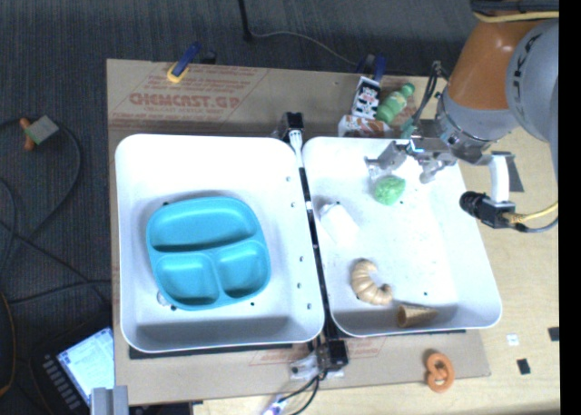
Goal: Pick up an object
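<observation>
Near the far edge of the right bin (472,259), toward its middle, lies a small green object (389,190), rounded and lumpy, resting on the bin floor. It is the likeliest target, since the gripper (410,157) hangs just above and beside it, on its far side. The metal fingers (385,158) appear spread, one toward the bin's centre and one toward its right wall, with nothing between them; the green object sits below the tips, apart from them, so no grasp has been made.

Other candidates lie in the same bin. A croissant-like pastry toy (369,281) rests toward the near edge, a brown cone (415,315) lies against the near wall just beside it, and a pale, whitish object (337,221) sits close to the left wall, hard to make out against the white floor.

The left bin (136,168) holds a blue divided tray (209,251) with three compartments, lying flat in its middle.

The arm (508,59), grey with its orange band, reaches in over the right bin's far right corner. On the bench (526,368) beyond the bins' far edge stand a few small packaged items (379,104), and an orange ring-shaped piece (439,370) lies near the bench's near edge.

As a judgement, the task is at the approach stage: the gripper is lined up near the green object but has not closed on anything. Left to do are the final descent, closing on the object and lifting it clear of the bin.
</observation>
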Robot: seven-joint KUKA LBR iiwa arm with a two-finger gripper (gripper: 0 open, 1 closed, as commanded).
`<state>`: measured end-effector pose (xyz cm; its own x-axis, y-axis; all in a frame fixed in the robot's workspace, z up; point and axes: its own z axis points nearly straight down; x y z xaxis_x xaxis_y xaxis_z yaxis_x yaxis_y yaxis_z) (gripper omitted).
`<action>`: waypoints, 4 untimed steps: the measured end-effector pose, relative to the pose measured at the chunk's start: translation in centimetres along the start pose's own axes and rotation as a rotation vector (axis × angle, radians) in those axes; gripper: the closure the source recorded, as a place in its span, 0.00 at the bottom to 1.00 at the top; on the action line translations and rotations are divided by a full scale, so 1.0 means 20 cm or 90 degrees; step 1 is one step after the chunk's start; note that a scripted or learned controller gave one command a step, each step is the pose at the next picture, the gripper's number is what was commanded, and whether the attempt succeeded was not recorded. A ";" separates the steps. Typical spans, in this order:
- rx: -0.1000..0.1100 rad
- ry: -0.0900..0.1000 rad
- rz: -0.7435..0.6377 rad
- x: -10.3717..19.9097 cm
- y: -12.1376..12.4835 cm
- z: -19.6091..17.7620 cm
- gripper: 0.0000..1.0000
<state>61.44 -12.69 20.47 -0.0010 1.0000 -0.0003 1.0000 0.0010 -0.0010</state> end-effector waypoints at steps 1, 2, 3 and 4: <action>-0.002 -0.001 0.001 -0.24 -0.19 0.57 0.00; -0.003 -0.002 0.001 -0.24 -0.19 0.52 1.00; -0.003 -0.002 0.001 -0.24 -0.19 0.52 0.00; -0.006 -0.002 0.002 -0.03 -0.64 0.58 0.00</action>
<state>48.67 -13.27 8.79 0.0016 1.0000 -0.0032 1.0000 -0.0016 0.0083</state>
